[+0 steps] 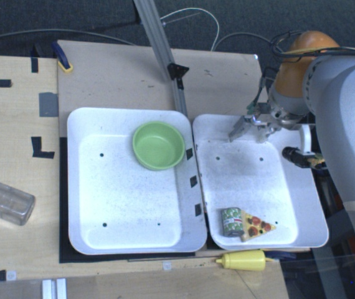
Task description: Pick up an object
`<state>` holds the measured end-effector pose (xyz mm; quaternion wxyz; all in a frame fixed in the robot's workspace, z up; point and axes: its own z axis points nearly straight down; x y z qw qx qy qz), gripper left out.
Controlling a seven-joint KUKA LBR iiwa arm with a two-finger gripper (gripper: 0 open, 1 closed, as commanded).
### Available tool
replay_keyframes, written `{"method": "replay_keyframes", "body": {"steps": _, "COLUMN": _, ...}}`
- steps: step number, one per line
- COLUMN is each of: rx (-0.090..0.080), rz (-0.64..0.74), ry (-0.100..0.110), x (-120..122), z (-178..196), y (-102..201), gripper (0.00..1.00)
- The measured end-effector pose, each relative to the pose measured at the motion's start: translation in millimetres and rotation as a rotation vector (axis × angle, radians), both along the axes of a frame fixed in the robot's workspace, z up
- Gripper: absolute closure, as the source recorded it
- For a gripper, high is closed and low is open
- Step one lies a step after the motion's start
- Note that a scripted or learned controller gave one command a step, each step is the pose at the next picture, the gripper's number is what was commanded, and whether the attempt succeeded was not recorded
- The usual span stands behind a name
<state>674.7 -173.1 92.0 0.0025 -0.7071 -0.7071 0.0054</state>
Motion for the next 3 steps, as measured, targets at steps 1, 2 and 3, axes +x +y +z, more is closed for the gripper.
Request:
{"method": "replay_keyframes", "body": {"steps": 1, "rx": 0.001, "rz": 0.003, "ry": 0.001, "x": 0, "z": 9, "y": 2, "gripper": 1.00}}
{"method": "replay_keyframes", "body": {"steps": 2, "rx": 0.004, "rz": 0.002, "ry": -0.015, "x": -2, "z": 55, "y": 8, "gripper": 1.00}}
{"method": "replay_keyframes", "body": {"steps": 3, "rx": 0.002, "rz": 0.002, "ry": -0.017, "x": 1, "z": 119, "y": 7, "gripper": 1.00}}
